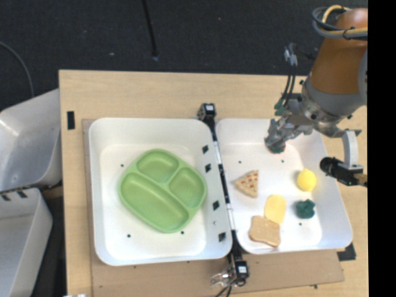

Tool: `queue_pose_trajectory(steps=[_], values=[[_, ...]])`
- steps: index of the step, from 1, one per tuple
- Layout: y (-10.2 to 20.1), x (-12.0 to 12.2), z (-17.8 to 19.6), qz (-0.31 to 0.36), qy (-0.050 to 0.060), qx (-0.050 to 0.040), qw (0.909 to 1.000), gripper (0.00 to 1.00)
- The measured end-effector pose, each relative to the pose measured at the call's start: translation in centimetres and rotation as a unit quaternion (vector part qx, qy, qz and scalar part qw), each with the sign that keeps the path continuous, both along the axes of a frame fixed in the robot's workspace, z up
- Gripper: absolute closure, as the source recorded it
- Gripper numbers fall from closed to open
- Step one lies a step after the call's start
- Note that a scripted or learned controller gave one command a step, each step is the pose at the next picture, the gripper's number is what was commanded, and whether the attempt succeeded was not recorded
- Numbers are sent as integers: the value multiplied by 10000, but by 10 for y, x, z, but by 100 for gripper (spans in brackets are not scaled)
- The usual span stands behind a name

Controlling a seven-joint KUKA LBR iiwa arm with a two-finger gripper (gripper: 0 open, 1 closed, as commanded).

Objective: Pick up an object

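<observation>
Right bin (331, 231), lower right of frame: pizza slice (248, 182), lemon (306, 180), yellow piece (276, 208), dark green piece (304, 209) and bread slice (265, 231) lie apart on its floor. Gripper (276, 142) hangs over the bin's upper part, above these items; its opening cannot be judged. Left bin (99, 166) holds a green divided plate (162, 190).

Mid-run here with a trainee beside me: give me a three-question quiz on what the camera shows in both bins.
1. True or false: the green divided plate lies in the left bin.
2. How many food pieces lie in the right bin?
3. Which piece lies nearest the gripper: A) pizza slice B) bread slice C) green piece?

Key: 1 true; 2 five; 3 A.
</observation>
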State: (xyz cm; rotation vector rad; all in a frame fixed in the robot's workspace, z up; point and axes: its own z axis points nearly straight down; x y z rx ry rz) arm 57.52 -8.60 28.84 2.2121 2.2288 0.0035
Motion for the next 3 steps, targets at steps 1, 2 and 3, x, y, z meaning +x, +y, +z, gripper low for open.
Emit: queue_pose_trajectory(steps=[1, 2, 3], values=[[55, -1, -10, -4, 10, 0, 10000, 100], [104, 4, -27, -10, 21, -3, 10000, 100], [154, 25, -34, -6, 4, -3, 10000, 100]])
